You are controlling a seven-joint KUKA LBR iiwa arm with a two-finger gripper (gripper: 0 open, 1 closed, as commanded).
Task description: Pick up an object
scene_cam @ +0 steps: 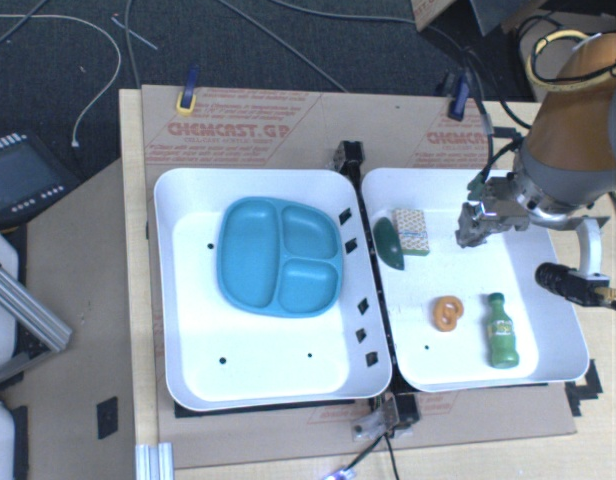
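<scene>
In the right bin (548,368) lie a green bottle (502,332) near the front right, an orange pretzel-shaped ring (448,313) to its left, a patterned sponge block (412,231) at the back left, and a dark green rounded piece (388,243) beside the block. My gripper (471,230) hangs over the back middle of this bin, right of the sponge block and well behind the bottle. I see nothing between its fingers from this angle.
The left bin (188,308) holds a blue divided plate (280,256). Black clips line the divider (365,268) between the bins. A black part of the arm (573,283) juts over the right bin's right edge. Cables lie on the floor behind the bench.
</scene>
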